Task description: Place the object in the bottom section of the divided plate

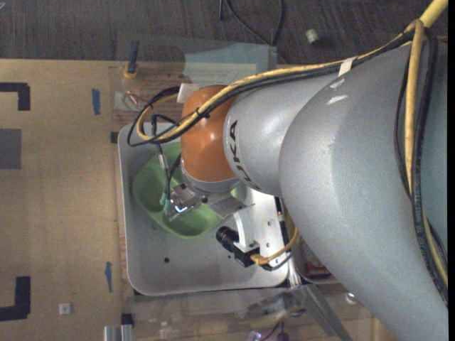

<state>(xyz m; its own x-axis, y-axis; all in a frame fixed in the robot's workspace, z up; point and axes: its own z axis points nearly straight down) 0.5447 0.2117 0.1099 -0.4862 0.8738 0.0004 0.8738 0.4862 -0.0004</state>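
Grey arm (334, 155) fills most of the right side of the camera view, reaching in toward the left, with its orange band (202, 144) sitting over the middle of a shallow white bin (142, 261). Below the band the wrist ends in the gripper (181, 203), which hangs directly over a green divided plate (149, 183) lying in the left half of that bin. The wrist and its metal fittings hide the tips of the claw, so I cannot tell whether it is spread, pressed together or pinching anything. The object to be placed cannot be made out either; whatever lies under the wrist is covered, and only the green plate's left rim and part of its lower edge show around the arm. Black and yellow cables (153, 123) loop from the band out over the bin's upper left corner, and a yellow cable (416, 84) runs along the top of the arm toward the right. A black fitting (231, 240) on a white bracket juts out beneath the wrist, over the bin's bare floor. The bin rests on a tan board (57, 190) marked with black corner shapes and short strips of blue tape (96, 101).
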